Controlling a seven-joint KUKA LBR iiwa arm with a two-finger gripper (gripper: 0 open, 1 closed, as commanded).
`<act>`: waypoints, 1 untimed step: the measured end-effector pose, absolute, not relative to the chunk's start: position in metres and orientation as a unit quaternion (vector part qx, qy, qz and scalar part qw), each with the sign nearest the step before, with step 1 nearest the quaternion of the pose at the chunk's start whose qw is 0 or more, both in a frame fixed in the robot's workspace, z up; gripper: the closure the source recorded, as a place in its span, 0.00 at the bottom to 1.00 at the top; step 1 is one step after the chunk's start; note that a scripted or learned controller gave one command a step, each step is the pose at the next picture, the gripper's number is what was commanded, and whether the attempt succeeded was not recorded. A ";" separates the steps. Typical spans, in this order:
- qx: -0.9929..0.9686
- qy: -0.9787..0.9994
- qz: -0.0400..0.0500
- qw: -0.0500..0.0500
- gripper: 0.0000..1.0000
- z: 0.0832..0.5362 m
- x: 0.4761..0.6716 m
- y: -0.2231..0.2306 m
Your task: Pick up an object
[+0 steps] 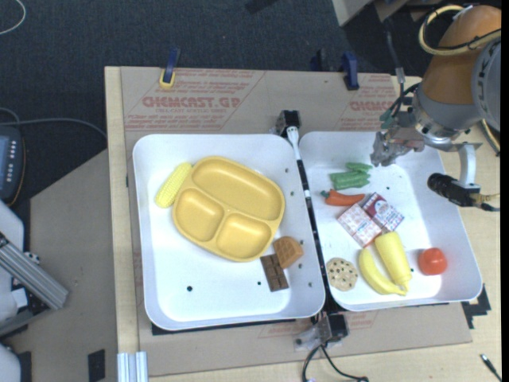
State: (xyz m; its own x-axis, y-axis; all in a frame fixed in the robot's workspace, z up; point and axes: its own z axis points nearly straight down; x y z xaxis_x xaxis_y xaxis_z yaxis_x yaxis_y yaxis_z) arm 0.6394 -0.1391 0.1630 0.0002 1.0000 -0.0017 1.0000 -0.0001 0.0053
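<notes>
The right bin (457, 237) held a carrot (343, 198) as its landmark: green beans (351, 173) lay just above it, a red-and-white packet (369, 217) just below and to its right, then a banana (388, 263), a cookie (342, 273) and a tomato (432, 261) farther down, while the left bin (151, 213) carried a yellow divided plate (228, 207), corn (172, 184), and brown pieces (280, 263). The gripper (387, 151) hung above and right of the carrot, close beside the beans, nothing between its fingers; whether they were apart could not be told.
</notes>
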 end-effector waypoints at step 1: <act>0.707 0.707 0.001 0.002 1.00 0.207 0.636 -0.138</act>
